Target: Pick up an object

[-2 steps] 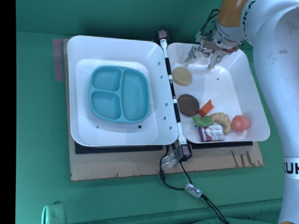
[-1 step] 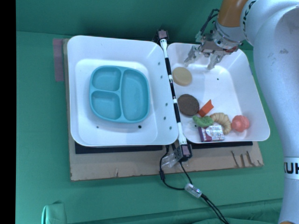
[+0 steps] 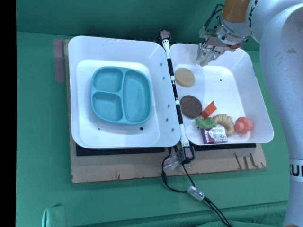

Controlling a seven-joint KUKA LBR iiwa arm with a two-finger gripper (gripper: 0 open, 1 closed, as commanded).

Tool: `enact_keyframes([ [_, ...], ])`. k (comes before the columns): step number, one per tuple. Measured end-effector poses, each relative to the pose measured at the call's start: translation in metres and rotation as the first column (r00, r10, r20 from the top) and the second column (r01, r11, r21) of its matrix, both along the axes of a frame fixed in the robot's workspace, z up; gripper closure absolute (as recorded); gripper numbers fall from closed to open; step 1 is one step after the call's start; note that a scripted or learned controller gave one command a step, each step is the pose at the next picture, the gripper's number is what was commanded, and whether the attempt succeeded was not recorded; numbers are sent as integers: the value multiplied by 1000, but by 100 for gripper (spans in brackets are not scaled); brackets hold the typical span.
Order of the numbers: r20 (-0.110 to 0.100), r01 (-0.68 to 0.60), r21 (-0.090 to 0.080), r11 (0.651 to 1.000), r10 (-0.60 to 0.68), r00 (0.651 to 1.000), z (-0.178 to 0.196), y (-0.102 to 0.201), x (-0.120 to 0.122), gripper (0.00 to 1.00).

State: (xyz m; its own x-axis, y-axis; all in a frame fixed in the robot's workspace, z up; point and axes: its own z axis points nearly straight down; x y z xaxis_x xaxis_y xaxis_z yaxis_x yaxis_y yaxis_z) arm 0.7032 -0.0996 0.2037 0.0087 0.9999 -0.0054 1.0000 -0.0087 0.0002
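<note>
Grey arm (image 3: 279,46) poised over right bin (image 3: 258,103) — hand (image 3: 206,59) bare, finger spread impossible to tell.
Nearest pick: tan disc (image 3: 184,77), just below hand, apart from brown disc (image 3: 191,106) — best dropped straight down, centred over disc, closed across its width, lifted slowly.

One fixed camera looks down at a slant, from some height, on both white bins (image 3: 161,122).

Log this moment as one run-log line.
arm: over right bin far edge | claw: nothing held | nearest item: tan disc | teal divided plate: in left bin | pick: not yet done
</note>
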Motion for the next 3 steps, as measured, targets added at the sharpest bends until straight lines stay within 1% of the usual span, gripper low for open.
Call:
enact_keyframes([
  [1,-1,1,-4,1000,-1,1000,0,-2,0,0],
  [2,-4,-9,9,1000,9,1000,-12,-11,-1,0],
  [3,-6,-3,-5,1000,3,1000,-15,-3,-2,0],
])
